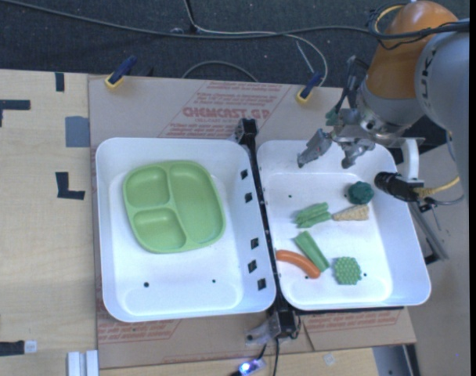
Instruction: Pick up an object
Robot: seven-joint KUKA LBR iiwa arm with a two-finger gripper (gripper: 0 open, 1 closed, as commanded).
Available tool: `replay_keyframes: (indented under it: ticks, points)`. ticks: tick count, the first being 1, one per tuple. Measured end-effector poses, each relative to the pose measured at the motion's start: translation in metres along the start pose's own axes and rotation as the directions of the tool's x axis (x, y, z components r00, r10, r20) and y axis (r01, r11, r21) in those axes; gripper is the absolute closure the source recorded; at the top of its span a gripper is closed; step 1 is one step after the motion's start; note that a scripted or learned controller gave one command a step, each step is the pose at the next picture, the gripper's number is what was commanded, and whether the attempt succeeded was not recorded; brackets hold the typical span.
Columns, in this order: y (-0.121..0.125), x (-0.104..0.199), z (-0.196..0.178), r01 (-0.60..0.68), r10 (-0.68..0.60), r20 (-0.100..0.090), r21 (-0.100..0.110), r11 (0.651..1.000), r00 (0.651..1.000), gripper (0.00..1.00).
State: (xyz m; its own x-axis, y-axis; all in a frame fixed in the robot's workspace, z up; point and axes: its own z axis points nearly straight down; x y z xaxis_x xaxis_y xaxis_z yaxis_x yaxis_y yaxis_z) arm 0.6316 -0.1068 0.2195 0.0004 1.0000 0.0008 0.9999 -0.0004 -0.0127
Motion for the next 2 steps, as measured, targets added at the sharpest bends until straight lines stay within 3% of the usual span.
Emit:
replay_keyframes:
  ticks: [1, 2]
  points:
    - [0.002, 0.0, -0.006, 0.002, -0.002, 0.001, -0.011, 1.0, 1.0, 0.0]
    - [-0.003, 0.008, 0.044, 0.002, -0.002, 0.001, -0.006, 1.0, 1.0, 0.0]
